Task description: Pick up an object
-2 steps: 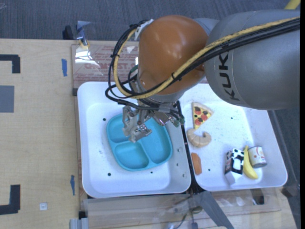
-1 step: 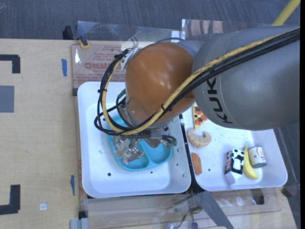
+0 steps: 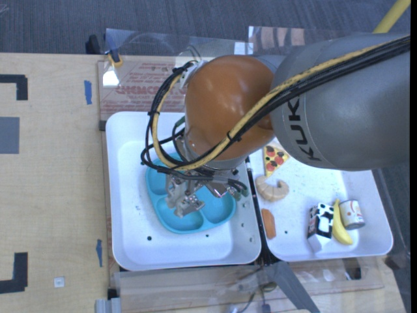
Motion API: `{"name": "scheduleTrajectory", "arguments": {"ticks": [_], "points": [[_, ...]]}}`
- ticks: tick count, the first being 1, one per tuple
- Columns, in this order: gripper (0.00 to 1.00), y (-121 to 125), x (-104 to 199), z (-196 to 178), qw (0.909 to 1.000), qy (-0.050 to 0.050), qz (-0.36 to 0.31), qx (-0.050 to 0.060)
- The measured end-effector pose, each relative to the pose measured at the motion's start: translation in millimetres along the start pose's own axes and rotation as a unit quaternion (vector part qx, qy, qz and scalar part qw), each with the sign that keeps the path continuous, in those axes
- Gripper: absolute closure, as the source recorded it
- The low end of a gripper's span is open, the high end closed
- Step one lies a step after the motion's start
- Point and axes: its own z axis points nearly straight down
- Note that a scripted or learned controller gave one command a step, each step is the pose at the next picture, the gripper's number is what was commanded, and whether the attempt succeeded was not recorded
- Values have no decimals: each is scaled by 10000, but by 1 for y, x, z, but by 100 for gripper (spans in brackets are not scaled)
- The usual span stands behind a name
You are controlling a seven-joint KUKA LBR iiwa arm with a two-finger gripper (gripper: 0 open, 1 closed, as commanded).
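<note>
- My gripper (image 3: 186, 201) sits over the divided plate (image 3: 163, 210) in the left bin (image 3: 124, 175).
- In the right bin (image 3: 371, 240): pizza slice (image 3: 274, 160) at back, croissant (image 3: 272, 189) and hot dog (image 3: 268, 223) nearer, carton (image 3: 320, 223), banana (image 3: 341, 227), can (image 3: 352, 214) rightward.

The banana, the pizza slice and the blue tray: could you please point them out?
banana (image 3: 341, 227), camera view, middle of its curve
pizza slice (image 3: 274, 160), camera view, its topping
blue tray (image 3: 158, 204), camera view, left compartment
</note>
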Motion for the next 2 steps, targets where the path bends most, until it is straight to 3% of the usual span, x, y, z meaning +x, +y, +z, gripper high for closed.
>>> {"name": "scheduleTrajectory", "arguments": {"ticks": [1,2], "points": [[100,-15,6,19,10000,3,-45,-3],[100,3,-3,31,9999,2,-159,-6]]}}
